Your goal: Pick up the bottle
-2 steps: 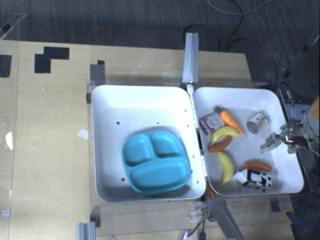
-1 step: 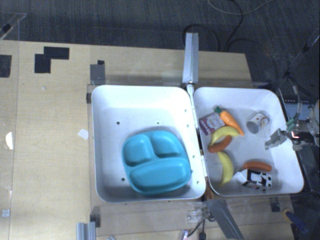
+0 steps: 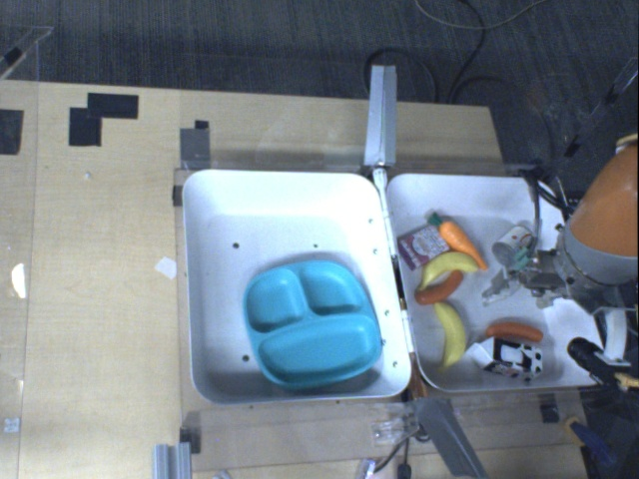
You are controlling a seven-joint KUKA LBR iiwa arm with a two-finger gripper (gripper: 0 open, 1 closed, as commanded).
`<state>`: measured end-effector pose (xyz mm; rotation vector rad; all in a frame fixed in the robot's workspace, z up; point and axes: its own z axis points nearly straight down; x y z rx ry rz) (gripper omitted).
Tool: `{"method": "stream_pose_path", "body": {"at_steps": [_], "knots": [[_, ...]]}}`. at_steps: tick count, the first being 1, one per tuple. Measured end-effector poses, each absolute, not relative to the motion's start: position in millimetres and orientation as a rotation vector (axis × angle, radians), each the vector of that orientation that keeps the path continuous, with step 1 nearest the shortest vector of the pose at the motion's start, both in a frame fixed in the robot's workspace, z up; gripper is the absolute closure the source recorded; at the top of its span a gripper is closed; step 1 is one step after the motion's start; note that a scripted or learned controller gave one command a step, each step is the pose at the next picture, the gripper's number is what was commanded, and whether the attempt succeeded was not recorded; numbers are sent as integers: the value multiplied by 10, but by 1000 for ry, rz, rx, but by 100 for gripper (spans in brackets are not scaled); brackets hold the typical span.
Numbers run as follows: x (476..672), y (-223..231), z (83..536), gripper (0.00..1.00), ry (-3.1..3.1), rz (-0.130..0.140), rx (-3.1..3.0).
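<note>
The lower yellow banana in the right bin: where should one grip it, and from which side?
Probably at its middle, from straight above, closing across its narrow width. The banana lies flat, its long axis running toward the near wall, and there seems to be free room on both sides.

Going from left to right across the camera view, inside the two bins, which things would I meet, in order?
Blue divided tray in the left bin → purple packet → two bananas → carrot → gripper, all in the right bin.

The wooden bench [image 3: 100, 267] carries two white bins: left bin [image 3: 215, 267]; right bin [image 3: 479, 193].
</note>
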<state>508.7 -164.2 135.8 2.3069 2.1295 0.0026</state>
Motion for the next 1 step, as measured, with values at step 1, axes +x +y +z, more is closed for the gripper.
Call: {"method": "stream_pose_path", "body": {"at_steps": [1], "knots": [[4931, -1567, 947, 0, 2213, 4, 2225]]}}
